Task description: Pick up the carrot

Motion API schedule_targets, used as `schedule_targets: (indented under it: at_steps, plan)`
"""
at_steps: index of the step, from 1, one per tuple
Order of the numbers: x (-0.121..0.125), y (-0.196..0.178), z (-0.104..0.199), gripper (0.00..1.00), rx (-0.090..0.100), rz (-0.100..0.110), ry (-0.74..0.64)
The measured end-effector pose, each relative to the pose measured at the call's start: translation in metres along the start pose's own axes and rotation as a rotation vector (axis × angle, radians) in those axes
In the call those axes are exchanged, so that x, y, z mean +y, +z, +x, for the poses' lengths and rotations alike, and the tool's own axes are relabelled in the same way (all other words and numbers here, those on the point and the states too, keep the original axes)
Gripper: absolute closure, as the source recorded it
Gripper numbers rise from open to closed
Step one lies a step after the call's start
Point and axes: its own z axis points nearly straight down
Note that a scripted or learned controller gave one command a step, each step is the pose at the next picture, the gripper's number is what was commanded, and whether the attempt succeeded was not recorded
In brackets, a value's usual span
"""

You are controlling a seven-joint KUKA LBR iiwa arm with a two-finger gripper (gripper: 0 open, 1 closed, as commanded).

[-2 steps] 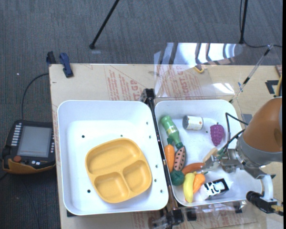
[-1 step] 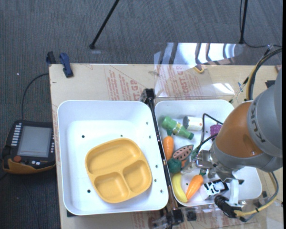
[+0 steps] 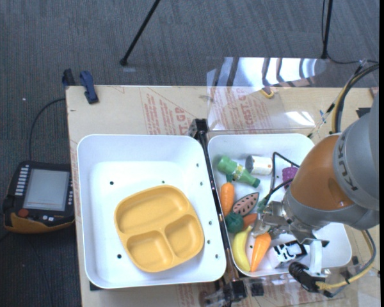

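Claw (image 3: 269, 226) low in right bin (image 3: 320, 144), seemingly gripping an orange carrot (image 3: 260, 251), banana (image 3: 241, 248) beside it

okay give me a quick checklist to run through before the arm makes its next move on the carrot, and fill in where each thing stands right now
1. Target located: ok. A carrot lies at the right bin's left wall; a second carrot lies near the front, beside the banana.
2. Which carrot is meant: cannot tell.
3. Gripper over a carrot: ok, it sits just above the second carrot.
4. Carrot between the fingers: cannot tell; the wrist hides the tips.
5. Room around the target: not ok. Banana, green vegetable and watermelon slice crowd it.
6. Yellow divided plate out of the way in the left bin: ok.
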Motion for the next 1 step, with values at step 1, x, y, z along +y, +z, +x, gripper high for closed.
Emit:
schedule_targets:
  at_steps: [1]
  plan:
    - [-0.0103,-0.0895,0.0744,1.0,0.006,0.004,0.101]
